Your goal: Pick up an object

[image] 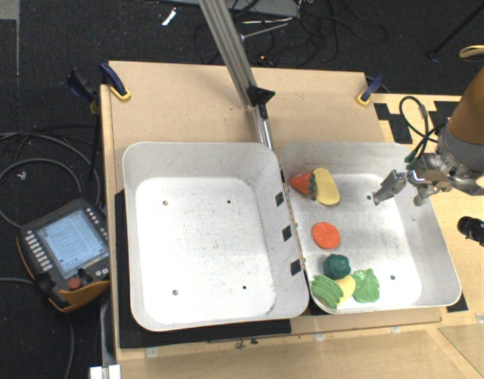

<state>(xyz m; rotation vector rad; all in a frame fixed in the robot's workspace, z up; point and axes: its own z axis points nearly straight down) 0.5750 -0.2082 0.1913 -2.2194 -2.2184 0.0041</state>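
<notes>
Mostly plastic, plywood and brushed metal here

The 2 bins, left bin and right bin, look like matt white plastic, speckled with scuffs and tiny dark flecks. The bench top reads as pale, unvarnished wood, smooth and dull. Toy food pieces look like soft, matt plastic or rubber: the orange disc, the yellow piece, the green ones. The gripper is bare grey metal with a slight sheen. The slanted pole at the far side looks like ribbed aluminium. The floor is dark, rough carpet.
</notes>
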